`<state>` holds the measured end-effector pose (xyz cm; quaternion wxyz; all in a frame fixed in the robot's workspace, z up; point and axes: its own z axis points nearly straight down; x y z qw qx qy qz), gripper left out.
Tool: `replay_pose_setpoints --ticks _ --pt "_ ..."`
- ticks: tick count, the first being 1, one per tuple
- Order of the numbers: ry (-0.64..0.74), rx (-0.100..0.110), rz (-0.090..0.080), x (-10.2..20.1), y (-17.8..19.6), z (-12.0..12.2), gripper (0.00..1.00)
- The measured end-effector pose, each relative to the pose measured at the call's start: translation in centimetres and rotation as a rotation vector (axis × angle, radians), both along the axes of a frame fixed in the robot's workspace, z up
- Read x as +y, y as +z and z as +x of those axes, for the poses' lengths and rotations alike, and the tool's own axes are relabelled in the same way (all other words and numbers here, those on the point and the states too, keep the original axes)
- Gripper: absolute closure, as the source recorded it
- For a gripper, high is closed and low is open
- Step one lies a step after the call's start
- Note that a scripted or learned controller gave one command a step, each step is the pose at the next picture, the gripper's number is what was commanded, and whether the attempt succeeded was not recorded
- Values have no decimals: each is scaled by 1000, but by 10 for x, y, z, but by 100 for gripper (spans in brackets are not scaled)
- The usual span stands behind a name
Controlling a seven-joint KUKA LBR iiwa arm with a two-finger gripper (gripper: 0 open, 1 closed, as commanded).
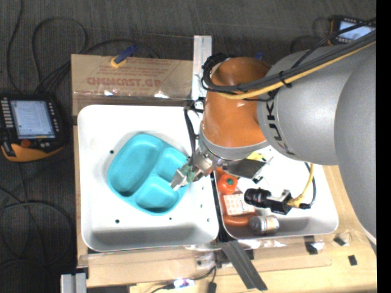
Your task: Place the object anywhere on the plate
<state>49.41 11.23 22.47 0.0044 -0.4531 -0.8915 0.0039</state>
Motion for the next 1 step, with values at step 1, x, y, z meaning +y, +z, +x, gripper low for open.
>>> replay_pose_setpoints --ticks 1 --pt "127 -10 0 -7 102 100 100"
